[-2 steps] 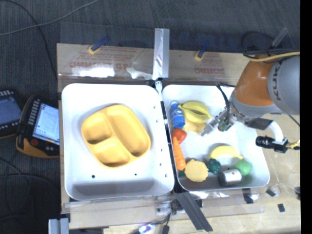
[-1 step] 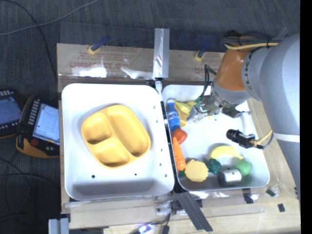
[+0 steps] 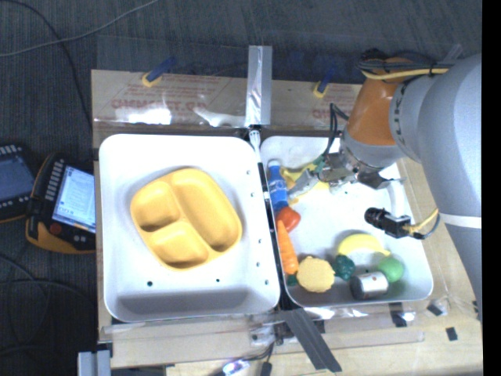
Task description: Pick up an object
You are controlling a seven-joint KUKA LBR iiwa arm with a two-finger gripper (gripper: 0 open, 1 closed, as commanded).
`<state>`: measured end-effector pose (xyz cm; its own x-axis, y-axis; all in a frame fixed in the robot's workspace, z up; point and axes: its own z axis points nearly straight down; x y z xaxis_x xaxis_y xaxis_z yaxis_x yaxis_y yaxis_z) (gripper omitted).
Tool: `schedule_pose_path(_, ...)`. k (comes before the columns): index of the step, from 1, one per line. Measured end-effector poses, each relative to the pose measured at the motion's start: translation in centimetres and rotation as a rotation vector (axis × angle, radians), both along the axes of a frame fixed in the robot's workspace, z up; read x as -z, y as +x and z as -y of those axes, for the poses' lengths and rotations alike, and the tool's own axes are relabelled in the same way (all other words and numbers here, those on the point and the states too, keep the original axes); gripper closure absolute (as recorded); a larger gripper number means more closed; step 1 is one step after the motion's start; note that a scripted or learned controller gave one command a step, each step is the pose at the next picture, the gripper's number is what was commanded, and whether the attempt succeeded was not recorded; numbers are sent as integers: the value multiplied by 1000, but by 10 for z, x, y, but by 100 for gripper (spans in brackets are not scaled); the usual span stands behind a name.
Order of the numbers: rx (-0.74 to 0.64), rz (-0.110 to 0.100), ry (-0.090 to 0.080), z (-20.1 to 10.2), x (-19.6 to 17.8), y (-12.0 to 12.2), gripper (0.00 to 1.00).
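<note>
Pincer (image 3: 333, 171) low in right bin (image 3: 415, 288), near the marker (image 3: 274, 180), presumably to pick there; cannot tell its state. Toys crowded along near wall.

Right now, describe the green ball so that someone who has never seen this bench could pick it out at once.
Start at the right-hand white bin, the one crowded with small toys. Go to its near right corner, where a little cluster lies against the wall. The green ball is the round bright green piece farthest right, beside a grey cylinder and just below a yellow banana-like piece.
</note>
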<state>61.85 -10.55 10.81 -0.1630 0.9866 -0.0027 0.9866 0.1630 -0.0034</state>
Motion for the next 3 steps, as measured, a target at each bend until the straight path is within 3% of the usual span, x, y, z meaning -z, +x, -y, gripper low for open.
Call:
schedule_pose_path(1,71,-14,10,25,18,46,0)
schedule_pose_path(2,69,-17,1,27,10,45,100)
schedule_pose_path(3,87,0,1,-42,-74,50,100)
